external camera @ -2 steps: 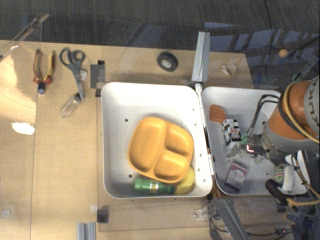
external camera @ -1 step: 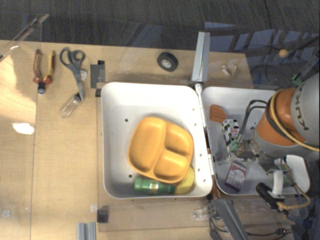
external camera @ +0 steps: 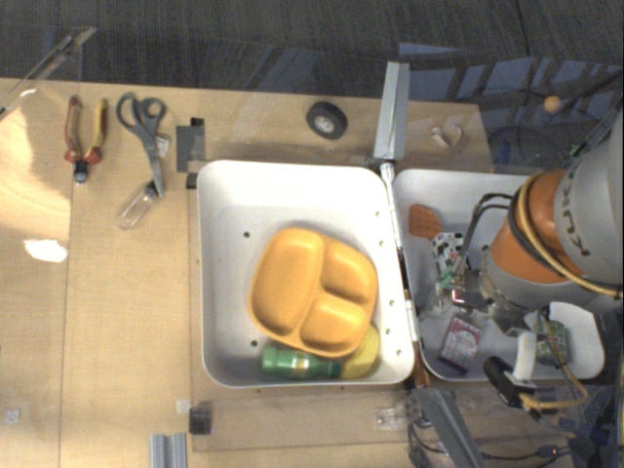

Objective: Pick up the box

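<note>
A small purplish box [external camera: 460, 340] lies flat near the front left corner of the right bin [external camera: 426, 185]. My gripper [external camera: 456, 292] hangs low in that bin, just above and behind the box, under the grey arm with its orange band [external camera: 526, 247]. Cables and the wrist hide much of it. I cannot tell whether it touches the box. A black-and-white spotted item [external camera: 447, 252] sits just behind the gripper, and an orange piece [external camera: 424, 220] lies beyond that.
The left bin [external camera: 226, 261] holds a yellow divided plate [external camera: 314, 289], with a green bottle [external camera: 292, 362] and a yellow object [external camera: 366, 355] at its front edge. A white item [external camera: 575, 339] lies at the right bin's right side. Scissors [external camera: 146, 130], pliers [external camera: 83, 135] and a tape roll [external camera: 327, 119] lie on the bench.
</note>
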You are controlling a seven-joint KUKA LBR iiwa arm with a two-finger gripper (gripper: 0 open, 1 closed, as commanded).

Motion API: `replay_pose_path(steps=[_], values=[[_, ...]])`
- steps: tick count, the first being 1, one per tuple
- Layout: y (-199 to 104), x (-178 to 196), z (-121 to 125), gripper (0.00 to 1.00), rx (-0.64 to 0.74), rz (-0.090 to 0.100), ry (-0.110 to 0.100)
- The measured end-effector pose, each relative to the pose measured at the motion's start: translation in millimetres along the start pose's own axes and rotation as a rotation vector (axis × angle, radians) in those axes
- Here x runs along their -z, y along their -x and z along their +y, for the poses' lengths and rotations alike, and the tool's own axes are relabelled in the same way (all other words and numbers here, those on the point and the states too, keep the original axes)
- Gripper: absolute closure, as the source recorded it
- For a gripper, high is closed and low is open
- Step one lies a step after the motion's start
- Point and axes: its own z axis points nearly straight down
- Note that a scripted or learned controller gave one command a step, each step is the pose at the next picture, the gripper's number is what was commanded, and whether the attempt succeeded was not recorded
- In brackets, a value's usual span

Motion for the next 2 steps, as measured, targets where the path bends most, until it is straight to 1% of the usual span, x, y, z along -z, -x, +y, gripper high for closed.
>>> replay_pose_path(steps=[1,2], values=[[-1.6,-4.4,2.1,0.00,0.049,-0.001,0.009],[-0.8,-4.5,3.2,0.00,0.022,0.002,0.011]])
